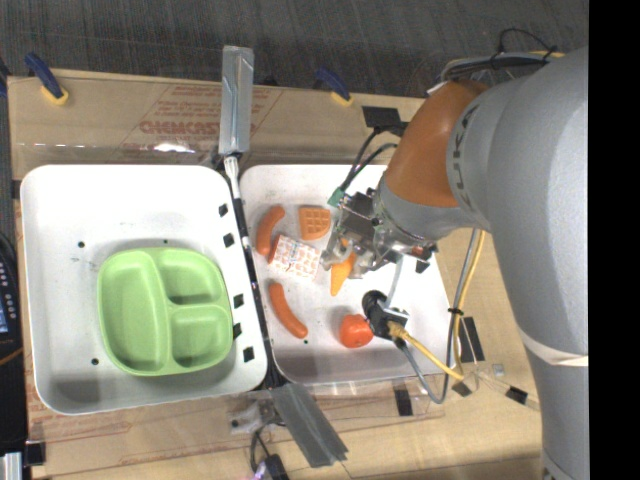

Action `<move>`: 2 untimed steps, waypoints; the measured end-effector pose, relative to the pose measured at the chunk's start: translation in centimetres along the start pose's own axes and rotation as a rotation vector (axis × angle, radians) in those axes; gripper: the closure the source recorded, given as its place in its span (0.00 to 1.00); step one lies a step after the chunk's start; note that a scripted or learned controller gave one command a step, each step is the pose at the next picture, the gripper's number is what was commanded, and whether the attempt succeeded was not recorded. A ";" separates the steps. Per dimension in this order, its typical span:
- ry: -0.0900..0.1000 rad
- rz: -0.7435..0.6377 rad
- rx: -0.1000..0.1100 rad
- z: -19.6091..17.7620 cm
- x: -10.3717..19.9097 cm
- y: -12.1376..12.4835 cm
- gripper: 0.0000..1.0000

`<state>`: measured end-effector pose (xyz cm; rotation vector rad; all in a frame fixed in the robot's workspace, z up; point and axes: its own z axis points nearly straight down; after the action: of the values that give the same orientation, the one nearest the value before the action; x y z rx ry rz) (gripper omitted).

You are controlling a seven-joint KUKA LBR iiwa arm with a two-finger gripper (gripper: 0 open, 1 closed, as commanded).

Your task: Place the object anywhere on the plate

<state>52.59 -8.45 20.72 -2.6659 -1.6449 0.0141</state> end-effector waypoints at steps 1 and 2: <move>-0.002 -0.070 -0.004 0.5 7.2 -4.9 1.00; -0.001 -0.147 -0.009 -1.5 11.7 -7.7 1.00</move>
<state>50.98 5.43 22.29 -2.5435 -1.8409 0.0074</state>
